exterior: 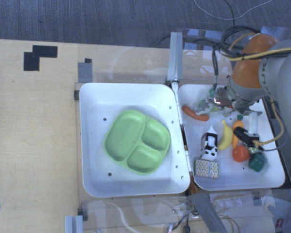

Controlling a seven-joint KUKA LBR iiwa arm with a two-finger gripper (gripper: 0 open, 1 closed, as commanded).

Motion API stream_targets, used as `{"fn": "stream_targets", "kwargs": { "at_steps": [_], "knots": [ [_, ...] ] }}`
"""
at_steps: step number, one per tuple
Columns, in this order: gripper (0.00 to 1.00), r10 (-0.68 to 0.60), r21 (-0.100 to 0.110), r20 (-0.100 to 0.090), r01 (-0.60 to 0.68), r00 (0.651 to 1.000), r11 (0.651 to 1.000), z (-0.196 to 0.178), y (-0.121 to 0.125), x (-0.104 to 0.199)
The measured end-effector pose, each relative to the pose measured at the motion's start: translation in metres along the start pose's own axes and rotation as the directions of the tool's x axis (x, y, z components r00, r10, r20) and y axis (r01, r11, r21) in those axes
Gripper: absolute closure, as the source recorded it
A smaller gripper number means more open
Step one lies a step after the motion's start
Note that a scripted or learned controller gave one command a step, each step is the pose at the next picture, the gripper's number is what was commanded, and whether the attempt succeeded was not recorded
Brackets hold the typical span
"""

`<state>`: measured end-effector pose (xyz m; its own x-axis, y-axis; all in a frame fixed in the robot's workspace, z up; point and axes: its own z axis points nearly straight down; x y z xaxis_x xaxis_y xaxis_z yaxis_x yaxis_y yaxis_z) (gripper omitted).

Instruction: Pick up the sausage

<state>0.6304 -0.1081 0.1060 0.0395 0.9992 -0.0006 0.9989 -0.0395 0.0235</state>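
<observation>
The sausage, a short orange-red link, lies in the upper left part of the right bin, close to the wall between the bins. My gripper hangs just to the sausage's upper right, low over the back of that bin, under the grey wrist with the orange band. The sausage lies on the bin floor, apart from the gripper.
The right bin also holds a yellow banana, a cow-patterned carton, a small box, a red-orange ball, a carrot and a dark green piece. A green divided plate sits in the left bin.
</observation>
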Motion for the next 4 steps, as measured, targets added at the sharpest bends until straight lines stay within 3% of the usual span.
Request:
{"fn": "stream_targets", "kwargs": {
  "at_steps": [1, 2, 3, 4],
  "knots": [
    [0.00, 0.252, 0.017, 0.004, -0.252, 0.968, 0.968, 0.019, 0.021, 0.025],
    [1.00, 0.244, 0.015, 0.002, -0.244, 0.970, 0.970, 0.006, 0.023, 0.026],
    [1.00, 0.322, 0.033, 0.006, -0.322, 0.947, 0.946, 0.019, 0.027, 0.022],
    [0.00, 0.322, 0.017, 0.005, -0.322, 0.947, 0.947, 0.019, 0.030, 0.021]
  ]
}}
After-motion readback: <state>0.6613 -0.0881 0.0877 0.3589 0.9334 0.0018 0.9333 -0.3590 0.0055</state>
